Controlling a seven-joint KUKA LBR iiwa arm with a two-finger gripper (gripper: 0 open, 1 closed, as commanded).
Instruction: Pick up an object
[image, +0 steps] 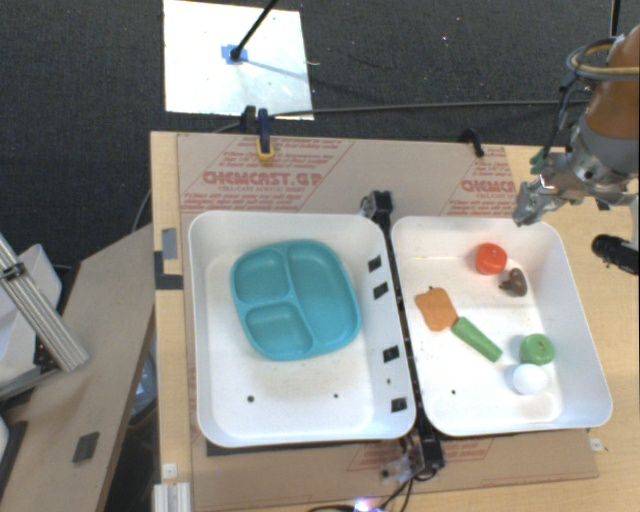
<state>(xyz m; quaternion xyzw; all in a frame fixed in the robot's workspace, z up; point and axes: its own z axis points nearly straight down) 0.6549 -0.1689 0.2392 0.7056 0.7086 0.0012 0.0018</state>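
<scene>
Hovering just beyond the far right corner of the right bin (575, 300): gripper (527, 208), carrying nothing; jaws' state impossible to tell. Lying inside that bin: red ball (490, 259), brown lump (514, 282), orange spatula with green handle (455, 322), green ball (537, 348), white ball (530, 379). Judging all light; balls likely rolling under pressure. Recommending the handle, gripped across its width.

Glossy white plastic bins (300, 420), smooth teal plastic tray (295, 298), matt brown board (330, 170)
</scene>
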